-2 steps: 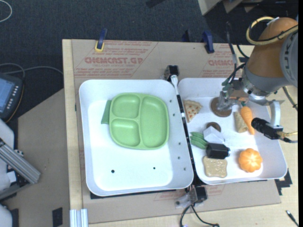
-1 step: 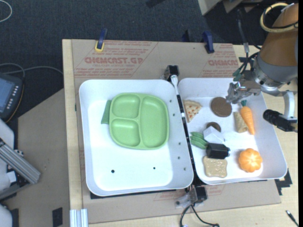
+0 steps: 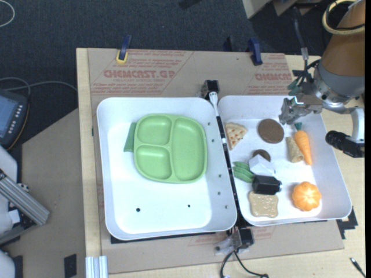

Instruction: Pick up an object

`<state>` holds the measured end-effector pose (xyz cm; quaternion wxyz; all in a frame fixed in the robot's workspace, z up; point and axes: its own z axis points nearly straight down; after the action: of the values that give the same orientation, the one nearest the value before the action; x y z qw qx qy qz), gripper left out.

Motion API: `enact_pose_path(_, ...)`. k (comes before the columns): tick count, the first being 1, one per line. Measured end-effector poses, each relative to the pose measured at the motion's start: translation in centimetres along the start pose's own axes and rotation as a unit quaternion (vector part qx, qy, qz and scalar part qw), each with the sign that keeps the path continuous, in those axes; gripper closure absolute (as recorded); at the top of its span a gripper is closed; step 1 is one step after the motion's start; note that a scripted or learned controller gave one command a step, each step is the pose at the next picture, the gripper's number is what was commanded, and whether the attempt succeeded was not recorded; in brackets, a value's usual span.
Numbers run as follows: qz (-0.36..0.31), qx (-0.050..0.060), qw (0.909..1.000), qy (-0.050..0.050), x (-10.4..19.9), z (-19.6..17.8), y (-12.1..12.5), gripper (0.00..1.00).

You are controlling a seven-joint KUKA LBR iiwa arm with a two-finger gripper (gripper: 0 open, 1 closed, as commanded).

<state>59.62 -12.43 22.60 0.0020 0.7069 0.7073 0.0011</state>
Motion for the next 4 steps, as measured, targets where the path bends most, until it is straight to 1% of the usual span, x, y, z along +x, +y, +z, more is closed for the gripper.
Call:
enact_pose_path(1, -0.002, 0.003, 1.0000, 0.002, 5.1, -1.0, -1.0, 1.00)
enact_pose_path(2, -0.003, 0.004, 1.0000, 0.002, 11.4, -0.5, -2.3, 1.00)
enact_pose_path(3, -0.003, 0.004, 1.0000, 0.002, 16.9, 1.0, -3.2, 1.00)
enact_pose_path(4, -0.001, 0.000, 1.0000, 0.001, 19.3, -0.9, -3.5, 1.00)
